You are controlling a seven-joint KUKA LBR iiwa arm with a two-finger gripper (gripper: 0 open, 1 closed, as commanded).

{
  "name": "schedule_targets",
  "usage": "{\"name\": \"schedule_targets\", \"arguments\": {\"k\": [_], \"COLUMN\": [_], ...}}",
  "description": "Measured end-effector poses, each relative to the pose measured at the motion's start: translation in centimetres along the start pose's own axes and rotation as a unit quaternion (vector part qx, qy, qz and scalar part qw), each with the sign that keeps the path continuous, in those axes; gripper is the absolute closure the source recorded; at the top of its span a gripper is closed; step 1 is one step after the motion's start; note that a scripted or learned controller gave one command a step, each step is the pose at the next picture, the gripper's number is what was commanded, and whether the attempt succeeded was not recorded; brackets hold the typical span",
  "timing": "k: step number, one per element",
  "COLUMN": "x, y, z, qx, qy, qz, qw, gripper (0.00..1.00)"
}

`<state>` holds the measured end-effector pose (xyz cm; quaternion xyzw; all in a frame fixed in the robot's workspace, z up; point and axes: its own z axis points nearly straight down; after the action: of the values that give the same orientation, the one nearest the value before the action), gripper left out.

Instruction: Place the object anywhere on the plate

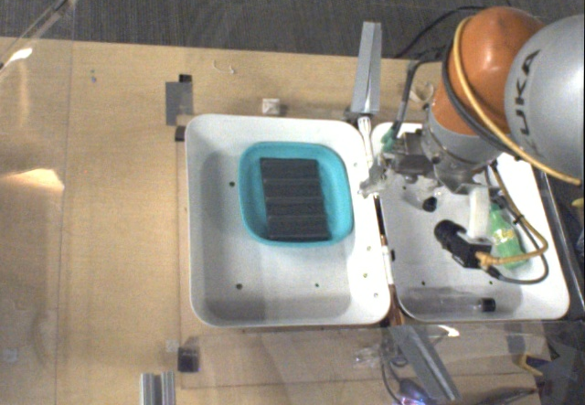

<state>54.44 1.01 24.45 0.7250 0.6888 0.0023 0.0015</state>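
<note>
Wooden bench (91, 211), two white bins, arm (512, 74) over the right bin (457, 298).
You see the teal plate (340, 188) bearing a dark ridged object (294, 199) in the left bin (215, 284); gripper (430, 179) state indeterminate.

Left bin (210, 211): dark ridged object (294, 199) covers plate (340, 184) centre; bare floor near front. Arm (512, 74) overhangs right bin (548, 303).

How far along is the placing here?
Nothing looks done: the blue plate in the left bin carries a dark ridged insert and nothing else. The arm is over the right bin, hiding most of it. Picking and placing the object remain.
</note>
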Motion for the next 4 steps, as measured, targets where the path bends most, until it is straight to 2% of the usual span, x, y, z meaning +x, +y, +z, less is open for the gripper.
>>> {"name": "schedule_targets", "arguments": {"k": [1, 2, 3, 4], "x": [1.6, -3.4, 3.4, -2.7], "y": [-1.3, -1.2, -3.6, 1.7], "z": [-0.9, -0.9, 2.1, 3.1], "qx": [0.001, 0.001, 0.001, 0.001], "qy": [0.000, -0.001, 0.000, -0.001], "qz": [0.027, 0.054, 0.075, 0.112], "qw": [0.9996, 0.9985, 0.9972, 0.9937], "gripper": [0.00, 0.00, 0.00, 0.00]}}
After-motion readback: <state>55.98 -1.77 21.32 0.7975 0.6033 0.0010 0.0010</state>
